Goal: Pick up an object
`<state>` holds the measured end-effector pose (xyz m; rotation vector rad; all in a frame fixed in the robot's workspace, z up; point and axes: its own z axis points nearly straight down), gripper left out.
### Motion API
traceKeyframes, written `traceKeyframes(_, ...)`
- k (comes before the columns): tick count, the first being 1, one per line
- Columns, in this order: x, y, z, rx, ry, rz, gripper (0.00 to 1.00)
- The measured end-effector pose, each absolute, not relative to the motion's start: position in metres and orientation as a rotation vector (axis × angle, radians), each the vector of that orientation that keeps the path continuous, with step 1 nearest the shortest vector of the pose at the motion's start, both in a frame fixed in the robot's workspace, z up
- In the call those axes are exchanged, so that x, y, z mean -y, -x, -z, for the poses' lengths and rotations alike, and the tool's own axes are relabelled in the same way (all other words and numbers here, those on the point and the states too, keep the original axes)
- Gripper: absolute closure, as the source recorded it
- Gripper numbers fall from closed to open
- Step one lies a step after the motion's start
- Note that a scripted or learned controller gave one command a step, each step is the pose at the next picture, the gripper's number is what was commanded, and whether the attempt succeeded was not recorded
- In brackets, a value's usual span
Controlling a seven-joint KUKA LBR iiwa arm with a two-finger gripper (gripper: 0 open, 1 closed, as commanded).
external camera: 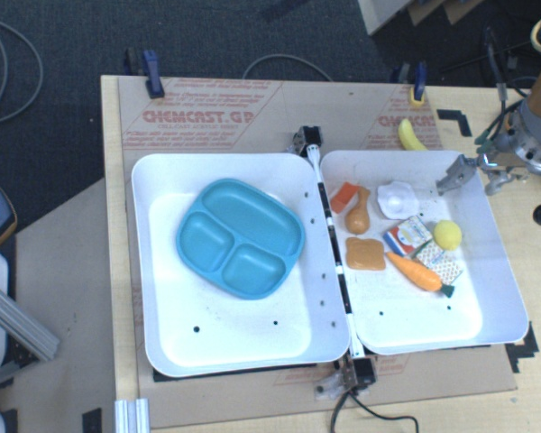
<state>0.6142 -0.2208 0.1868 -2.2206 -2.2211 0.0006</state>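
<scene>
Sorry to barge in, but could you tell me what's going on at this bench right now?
A robot arm is set to pick an object out of the bins. Its gripper hangs over the upper right edge of the right bin and holds nothing. That bin has toy food clustered near its top: a carrot, a lemon, a slice of toast and a few more. The left bin holds a blue divided plate. A banana lies on the board behind the bins.

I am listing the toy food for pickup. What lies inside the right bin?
The right bin holds a carrot, lemon, toast slice, a small carton, and more. Anything beneath them is covered.
</scene>
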Motion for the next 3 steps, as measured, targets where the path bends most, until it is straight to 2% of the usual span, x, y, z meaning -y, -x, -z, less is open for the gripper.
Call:
traceKeyframes(1, 0.143, -0.584, -0.08, 2.219, 2.207, -0.005, 0.0)
traceKeyframes(2, 0.148, -0.587, -0.097, 2.224, 2.222, 0.002, 1.0)
traceKeyframes(3, 0.082, -0.592, -0.189, 2.23, 2.218, 0.006, 1.0)
